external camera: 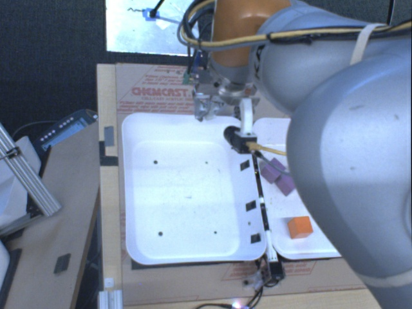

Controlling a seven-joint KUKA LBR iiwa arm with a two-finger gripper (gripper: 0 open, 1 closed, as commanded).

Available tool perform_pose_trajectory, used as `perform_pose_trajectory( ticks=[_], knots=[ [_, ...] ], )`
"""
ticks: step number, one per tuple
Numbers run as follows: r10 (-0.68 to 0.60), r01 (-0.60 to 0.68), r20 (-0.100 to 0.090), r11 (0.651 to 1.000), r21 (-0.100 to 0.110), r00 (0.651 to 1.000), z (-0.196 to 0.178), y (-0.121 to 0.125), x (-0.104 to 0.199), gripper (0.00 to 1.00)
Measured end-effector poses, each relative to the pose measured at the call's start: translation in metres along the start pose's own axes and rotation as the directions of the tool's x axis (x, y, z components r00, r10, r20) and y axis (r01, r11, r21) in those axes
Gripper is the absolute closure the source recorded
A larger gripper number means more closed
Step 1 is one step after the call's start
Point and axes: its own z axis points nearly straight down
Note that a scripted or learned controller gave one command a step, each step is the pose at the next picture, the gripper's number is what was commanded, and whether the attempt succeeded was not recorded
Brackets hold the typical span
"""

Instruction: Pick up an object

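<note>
Smooth grey, my arm looms over the right bin; orange cube, purple blocks inside. My metal end effector: grip impossible to tell.

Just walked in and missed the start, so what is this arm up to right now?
A grey arm reaches in over two white bins and hangs its tool above the far edge of the left bin. Nothing shows between the tool's fingers. A purple block and an orange cube lie in the right bin, so no object is picked up yet.
</note>
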Motion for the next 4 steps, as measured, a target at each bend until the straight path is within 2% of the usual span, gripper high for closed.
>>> perform_pose_trajectory(
  ticks=[1, 4],
  knots=[
    [0.000, 0.000, 0.000, 1.000, 0.003, 1.000, 0.006, 0.002, 0.037, 1.00],
    [0.001, -0.001, 0.000, 1.000, 0.004, 1.000, 0.049, 0.002, 0.082, 1.00]
  ],
)
